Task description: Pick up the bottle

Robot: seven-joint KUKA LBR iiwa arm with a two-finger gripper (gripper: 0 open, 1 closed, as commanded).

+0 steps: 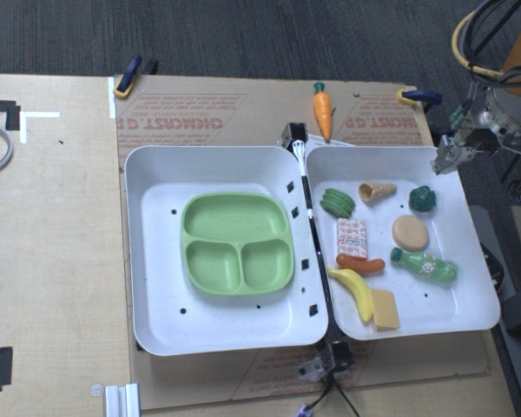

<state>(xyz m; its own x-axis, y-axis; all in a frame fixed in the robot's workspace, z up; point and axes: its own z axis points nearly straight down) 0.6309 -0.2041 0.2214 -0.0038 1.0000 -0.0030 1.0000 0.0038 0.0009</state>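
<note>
Cheese (385, 309) lies near bottle (425, 266); pincer (445, 159) hovers apart.

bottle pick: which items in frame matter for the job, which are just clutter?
Job:
green bottle, lying in the right bin
gripper, above that bin's far right corner

Clutter:
banana
cheese wedge
sausage
cracker packet
round bun
cone
green tray in the left bin
carrot on the bench

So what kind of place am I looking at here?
Probably a robotics test lab: a grey robot arm's gripper hangs beside two shallow white plastic bins, one with toy food and a green plastic bottle, on a clamped cardboard-covered bench.
</note>
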